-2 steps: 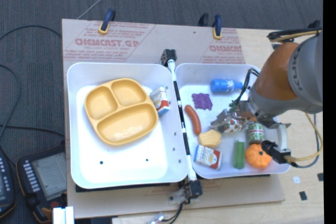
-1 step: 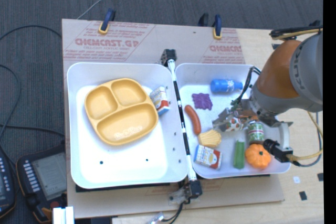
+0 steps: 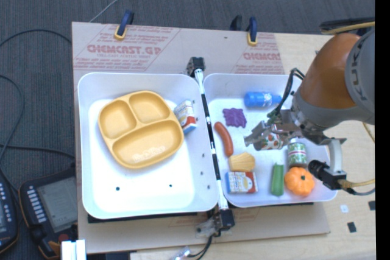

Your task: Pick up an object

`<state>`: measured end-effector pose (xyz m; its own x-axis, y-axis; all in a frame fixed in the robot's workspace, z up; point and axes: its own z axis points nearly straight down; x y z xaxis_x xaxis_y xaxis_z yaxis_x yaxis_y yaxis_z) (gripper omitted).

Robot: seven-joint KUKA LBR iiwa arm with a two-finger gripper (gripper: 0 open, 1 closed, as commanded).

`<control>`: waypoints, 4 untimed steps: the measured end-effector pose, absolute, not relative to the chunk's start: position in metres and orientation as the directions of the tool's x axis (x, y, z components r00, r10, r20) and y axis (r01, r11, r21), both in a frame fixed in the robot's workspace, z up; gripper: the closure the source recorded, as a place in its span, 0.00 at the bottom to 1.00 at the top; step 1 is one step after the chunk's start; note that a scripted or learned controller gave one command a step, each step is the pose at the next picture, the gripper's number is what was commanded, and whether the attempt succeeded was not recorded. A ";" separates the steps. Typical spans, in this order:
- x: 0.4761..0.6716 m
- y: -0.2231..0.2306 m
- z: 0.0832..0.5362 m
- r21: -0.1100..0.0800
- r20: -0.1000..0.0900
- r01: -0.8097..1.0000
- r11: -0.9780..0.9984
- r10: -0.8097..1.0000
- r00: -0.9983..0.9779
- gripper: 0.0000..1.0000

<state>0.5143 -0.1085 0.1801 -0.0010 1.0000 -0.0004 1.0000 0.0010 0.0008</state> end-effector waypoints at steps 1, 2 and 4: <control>0.518 -0.049 0.184 0.001 0.000 1.000 0.002 1.000 -0.002 1.00; 0.511 0.016 0.195 0.000 0.000 1.000 0.003 1.000 -0.003 1.00; 0.513 0.017 0.214 0.002 0.000 1.000 0.004 1.000 -0.004 1.00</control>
<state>0.5132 0.0165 0.2140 -0.0041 1.0000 -0.0002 1.0000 0.0041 0.0017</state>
